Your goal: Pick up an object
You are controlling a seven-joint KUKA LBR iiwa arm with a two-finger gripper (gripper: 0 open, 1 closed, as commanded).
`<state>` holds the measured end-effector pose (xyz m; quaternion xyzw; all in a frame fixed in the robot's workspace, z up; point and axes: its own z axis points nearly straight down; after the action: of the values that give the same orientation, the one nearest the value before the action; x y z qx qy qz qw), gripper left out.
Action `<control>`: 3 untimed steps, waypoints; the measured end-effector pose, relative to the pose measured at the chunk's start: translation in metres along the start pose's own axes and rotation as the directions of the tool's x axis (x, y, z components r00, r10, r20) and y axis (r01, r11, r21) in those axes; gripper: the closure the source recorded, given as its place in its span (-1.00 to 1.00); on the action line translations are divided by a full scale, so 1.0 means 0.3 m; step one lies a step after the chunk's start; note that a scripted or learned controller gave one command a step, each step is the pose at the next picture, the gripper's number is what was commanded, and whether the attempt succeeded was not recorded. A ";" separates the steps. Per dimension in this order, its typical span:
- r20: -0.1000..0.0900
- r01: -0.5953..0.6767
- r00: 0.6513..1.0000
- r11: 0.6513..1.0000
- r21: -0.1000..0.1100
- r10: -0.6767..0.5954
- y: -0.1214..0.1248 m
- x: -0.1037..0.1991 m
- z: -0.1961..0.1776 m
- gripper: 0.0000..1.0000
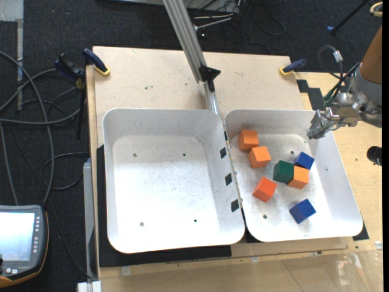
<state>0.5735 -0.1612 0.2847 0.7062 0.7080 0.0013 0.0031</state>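
Note:
The right bin (340,187) holds several blocks. Orange blocks lie at its upper left (248,140), just below that (259,157), lower down (264,189) and beside a green block (283,171) on its right (298,177). One blue block (304,160) sits right above the orange one next to the green, another blue block (302,210) lies near the front. My gripper (317,130) hangs over the bin's upper right corner, up and to the right of the nearer blue block, with nothing seen between its fingers.
The left bin (121,163) sits beside the right one on the wooden bench. A metal pole (185,32) slants down to the seam between the bins. Clamps (97,62) (292,67) mark the bench's far corners. Cables lie on the floor at left.

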 end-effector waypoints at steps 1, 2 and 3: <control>-0.004 0.004 1.000 1.000 0.008 -0.004 -0.027 0.167 0.062 1.00; -0.005 0.006 1.000 1.000 0.007 -0.006 -0.013 0.372 0.089 1.00; -0.004 0.005 1.000 1.000 0.007 -0.005 -0.041 0.531 0.087 1.00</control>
<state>0.5610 -0.0021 0.2582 0.7044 0.7098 0.0001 -0.0009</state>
